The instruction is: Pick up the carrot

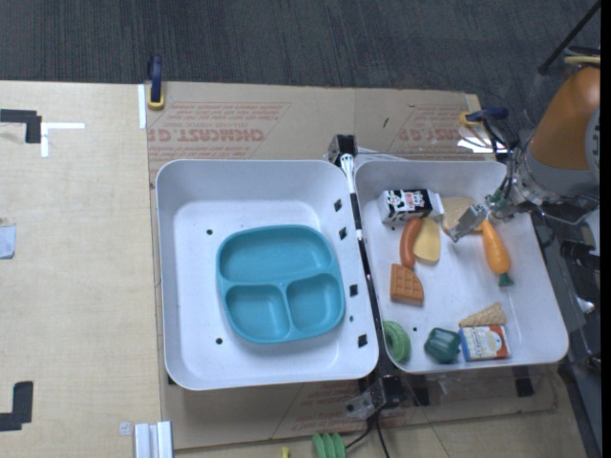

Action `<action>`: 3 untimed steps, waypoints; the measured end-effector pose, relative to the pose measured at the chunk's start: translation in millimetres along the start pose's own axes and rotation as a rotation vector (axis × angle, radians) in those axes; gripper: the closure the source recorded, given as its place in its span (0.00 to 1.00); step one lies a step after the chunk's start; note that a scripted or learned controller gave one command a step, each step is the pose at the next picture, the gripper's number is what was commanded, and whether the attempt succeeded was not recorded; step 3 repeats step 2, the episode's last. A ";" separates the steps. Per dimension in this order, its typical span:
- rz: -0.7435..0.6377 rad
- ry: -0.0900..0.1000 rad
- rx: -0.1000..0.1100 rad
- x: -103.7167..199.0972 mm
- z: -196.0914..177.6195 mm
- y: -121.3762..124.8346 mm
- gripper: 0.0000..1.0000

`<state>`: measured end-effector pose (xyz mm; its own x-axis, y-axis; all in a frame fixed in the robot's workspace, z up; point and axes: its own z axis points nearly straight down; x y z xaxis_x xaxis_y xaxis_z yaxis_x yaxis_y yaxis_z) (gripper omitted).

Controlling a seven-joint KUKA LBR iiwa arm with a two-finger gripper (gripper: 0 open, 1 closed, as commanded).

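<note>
Right bin (544, 294) holds the carrot (494, 249), just right of the gripper (474, 219); jaw opening unclear.

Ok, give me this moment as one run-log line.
phase: approach | gripper: right bin, beside carrot's upper end | carrot: lying on bin floor, not lifted | tray: left bin

Carrot (495, 247): smooth glossy orange plastic. Divided plate (281, 283): smooth teal plastic. Bins (181, 256): white, matt plastic. Tabletop (76, 284): pale wood-grain; brown cardboard (248, 127) beneath bins.
</note>
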<state>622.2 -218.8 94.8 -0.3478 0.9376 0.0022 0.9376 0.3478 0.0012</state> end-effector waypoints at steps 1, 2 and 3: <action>-0.004 -0.006 -0.003 -1.0 -10.6 1.5 1.00; 0.032 -0.006 -0.002 66.7 -75.2 45.4 1.00; 0.032 -0.006 -0.002 66.7 -75.2 45.4 1.00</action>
